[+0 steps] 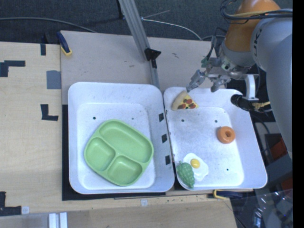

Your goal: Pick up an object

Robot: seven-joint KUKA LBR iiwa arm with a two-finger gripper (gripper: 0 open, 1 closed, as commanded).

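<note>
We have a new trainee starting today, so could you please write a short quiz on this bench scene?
1. True or false: the green plate lies in the right bin.
2. Which item lies nearest the gripper? A) donut B) pizza slice C) fried egg
3. Fill in: the broccoli touches the ____.

Key
1. False: it lies in the left bin.
2. B: the pizza slice sits at the right bin's far left corner, just below the open fingers.
3. Fried egg, at the right bin's near left corner.
</note>
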